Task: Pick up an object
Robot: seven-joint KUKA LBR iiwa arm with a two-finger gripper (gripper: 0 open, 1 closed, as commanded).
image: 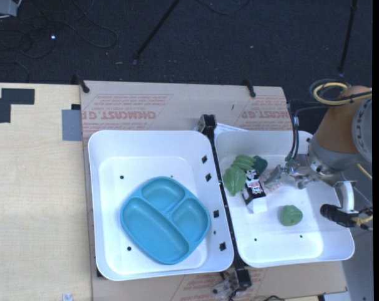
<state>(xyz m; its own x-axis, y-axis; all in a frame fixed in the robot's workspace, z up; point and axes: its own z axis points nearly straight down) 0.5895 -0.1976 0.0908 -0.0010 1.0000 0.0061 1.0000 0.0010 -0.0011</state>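
Two shallow white plastic bins sit side by side on a cardboard sheet printed with red lettering, which lies on a pale wood-grain bench. The left bin contains one item: a smooth blue divided plate, rounded in outline, with three moulded compartments, lying flat near the bin's centre. The right bin contains the loose objects. A cluster of soft green leaf-shaped pieces lies near the black divider between the bins, with a darker teal piece at its upper right edge. Touching that cluster on its right is a small black-and-white block with dark markings. A rounded green lump with a matte surface lies apart from the cluster, toward the bin's centre right. The grey arm with its orange band enters from the right, and the gripper sits low in the right bin, just beside the block and the leaf cluster. Whether the claw is released or clenched cannot be determined; the metal parts blur together at this angle. Dark carpet and loose black cables occupy the floor behind the bench.
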